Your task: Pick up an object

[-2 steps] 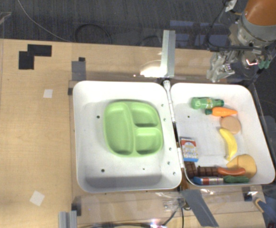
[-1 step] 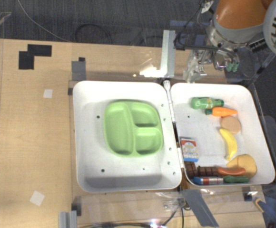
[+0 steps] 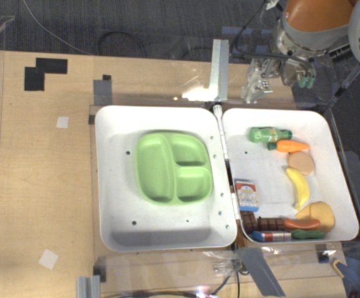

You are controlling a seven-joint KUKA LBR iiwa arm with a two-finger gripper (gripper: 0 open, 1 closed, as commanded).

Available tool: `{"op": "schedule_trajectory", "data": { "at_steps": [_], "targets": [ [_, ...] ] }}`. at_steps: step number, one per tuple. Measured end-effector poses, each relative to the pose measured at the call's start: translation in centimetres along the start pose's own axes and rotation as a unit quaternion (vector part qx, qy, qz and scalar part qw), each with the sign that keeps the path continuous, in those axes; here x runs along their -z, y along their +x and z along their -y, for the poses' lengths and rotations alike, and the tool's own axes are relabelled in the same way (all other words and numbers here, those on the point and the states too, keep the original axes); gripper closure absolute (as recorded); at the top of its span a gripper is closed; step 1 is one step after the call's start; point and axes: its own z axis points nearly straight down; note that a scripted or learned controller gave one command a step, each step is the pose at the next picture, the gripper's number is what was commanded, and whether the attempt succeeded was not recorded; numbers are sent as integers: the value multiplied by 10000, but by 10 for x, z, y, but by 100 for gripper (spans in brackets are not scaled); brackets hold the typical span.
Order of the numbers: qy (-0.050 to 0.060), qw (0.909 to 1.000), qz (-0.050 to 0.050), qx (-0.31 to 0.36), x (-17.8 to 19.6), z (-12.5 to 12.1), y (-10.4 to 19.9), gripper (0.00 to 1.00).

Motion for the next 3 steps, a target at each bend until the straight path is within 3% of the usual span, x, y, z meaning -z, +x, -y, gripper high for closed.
{"op": "schedule_trajectory", "data": {
  "at_steps": [1, 2, 3],
  "targets": [
    [1, 10000, 60, 11, 14, -1, -2, 100],
    [30, 9998, -74, 167, 3, 129, 15, 100],
    [-17, 9998, -89, 182, -44, 40, 7, 100]
  ]
}}
